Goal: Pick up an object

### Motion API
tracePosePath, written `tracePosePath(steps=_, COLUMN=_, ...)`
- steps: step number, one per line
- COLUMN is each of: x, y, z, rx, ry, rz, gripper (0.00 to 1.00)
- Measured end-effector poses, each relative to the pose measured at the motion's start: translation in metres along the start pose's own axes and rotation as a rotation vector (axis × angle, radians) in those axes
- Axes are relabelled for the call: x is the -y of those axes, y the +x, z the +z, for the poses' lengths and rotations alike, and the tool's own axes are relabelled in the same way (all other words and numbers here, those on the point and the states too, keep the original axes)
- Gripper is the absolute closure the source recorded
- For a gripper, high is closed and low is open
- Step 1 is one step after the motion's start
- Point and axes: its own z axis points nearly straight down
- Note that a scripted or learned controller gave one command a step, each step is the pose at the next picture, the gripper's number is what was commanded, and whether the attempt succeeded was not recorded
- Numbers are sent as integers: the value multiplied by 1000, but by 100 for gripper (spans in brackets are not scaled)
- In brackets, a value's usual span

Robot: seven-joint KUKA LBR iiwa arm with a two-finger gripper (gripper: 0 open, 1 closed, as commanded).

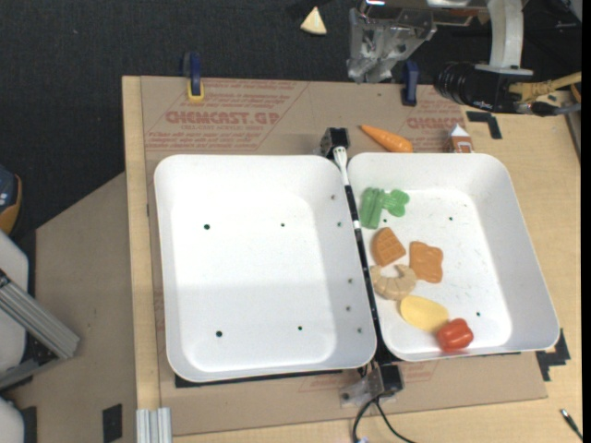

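The right bin [489, 238] holds several toy foods along its left side: a green piece [380, 205], two orange-brown pieces [388, 245] [426, 261], a beige curled piece [393, 282], a yellow lemon-like one [423, 312] and a red one [455, 335]. My gripper [382, 55] hangs high beyond the far edge of the bins, above the cardboard's back border. It looks open, with nothing between its fingers. It is well away from every object in the bin.
The left bin [249, 266] lies beside the right one. An orange carrot [387, 138] and a small bottle [460, 139] lie on the cardboard behind the right bin. Blue clamps [193, 74] [410, 83] grip the back edge. A yellow wedge [315, 22] rests farther back.
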Motion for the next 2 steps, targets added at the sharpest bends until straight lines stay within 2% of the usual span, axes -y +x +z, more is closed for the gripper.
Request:
tracePosePath(steps=1, x=16, y=25, z=-20, rx=0, ry=3, rz=-2, gripper=100)
tracePosePath(steps=2, x=46, y=-70, z=-20, rx=3, ry=10, rz=11, gripper=100)
